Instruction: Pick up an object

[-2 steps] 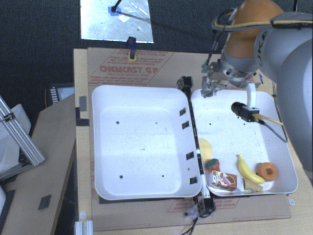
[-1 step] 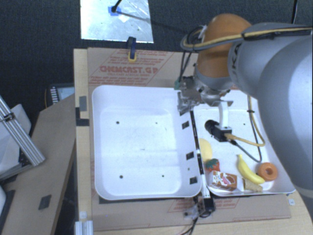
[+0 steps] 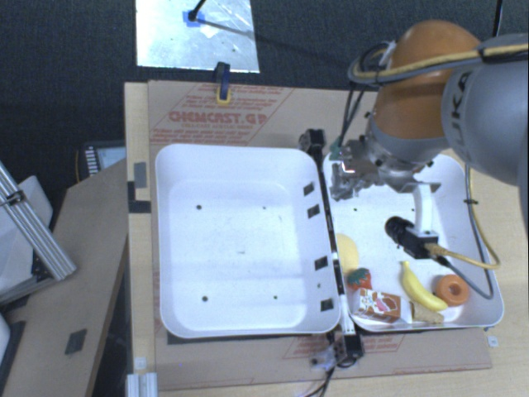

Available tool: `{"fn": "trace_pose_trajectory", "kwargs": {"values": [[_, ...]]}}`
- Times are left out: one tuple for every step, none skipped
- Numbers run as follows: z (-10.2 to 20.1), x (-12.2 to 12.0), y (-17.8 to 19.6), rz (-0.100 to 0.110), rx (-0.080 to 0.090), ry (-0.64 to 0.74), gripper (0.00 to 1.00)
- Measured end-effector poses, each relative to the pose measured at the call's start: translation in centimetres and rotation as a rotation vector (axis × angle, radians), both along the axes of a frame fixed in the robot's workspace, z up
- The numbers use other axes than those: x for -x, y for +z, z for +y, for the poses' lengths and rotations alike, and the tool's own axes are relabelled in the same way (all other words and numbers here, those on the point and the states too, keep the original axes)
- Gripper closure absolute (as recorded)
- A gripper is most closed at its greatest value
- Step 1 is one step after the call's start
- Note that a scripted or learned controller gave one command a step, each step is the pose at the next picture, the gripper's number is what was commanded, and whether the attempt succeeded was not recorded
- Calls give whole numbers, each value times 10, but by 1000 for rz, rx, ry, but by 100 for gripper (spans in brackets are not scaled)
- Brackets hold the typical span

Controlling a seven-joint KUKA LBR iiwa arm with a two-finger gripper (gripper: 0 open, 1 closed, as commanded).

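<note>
The arm enters from the right side of the camera view, its grey casing filling the upper right corner. The orange band sits above the wrist as a broad rounded section, with a yellow cable and dark cables draped across its top. Below the band the wrist narrows into a grey metal assembly angled down and to the left. The tool hangs at the lower left end of that assembly. Its fingers are too small and blurred to judge.
</note>
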State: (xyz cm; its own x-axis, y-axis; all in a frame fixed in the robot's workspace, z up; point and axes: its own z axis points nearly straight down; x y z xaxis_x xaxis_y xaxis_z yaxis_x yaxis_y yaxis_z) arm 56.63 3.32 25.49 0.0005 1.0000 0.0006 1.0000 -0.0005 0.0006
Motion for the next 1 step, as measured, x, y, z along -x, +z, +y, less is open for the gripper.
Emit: {"fn": "trace_pose_trajectory", "kwargs": {"values": [[82,-18,32,-5,-1,11,100]]}}
